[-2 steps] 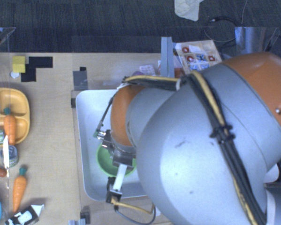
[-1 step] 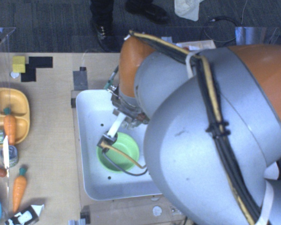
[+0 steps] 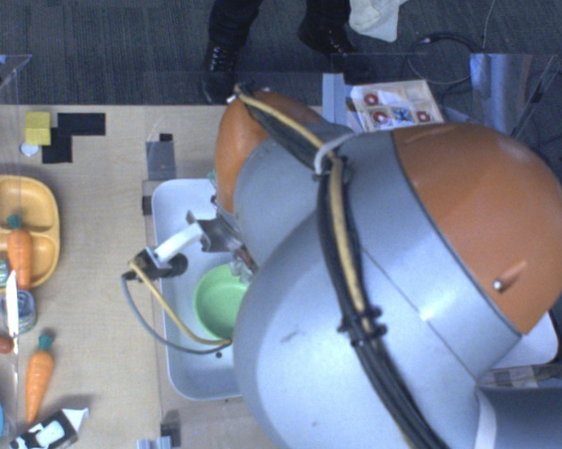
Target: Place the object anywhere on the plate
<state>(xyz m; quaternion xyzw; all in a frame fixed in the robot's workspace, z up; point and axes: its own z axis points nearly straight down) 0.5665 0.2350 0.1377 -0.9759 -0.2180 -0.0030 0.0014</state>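
Hovering low over the green plate in the white bin, gripper half masked by the arm: can't tell if clamped or apart, can't place the object either, probably hidden under that bulk. Best to drop straight over the plate's middle, release low, then lift clear without clipping the bin wall. Inside the bin, the plate, partly covered by the arm; off left on the bench, a yellow tray holding a carrot.
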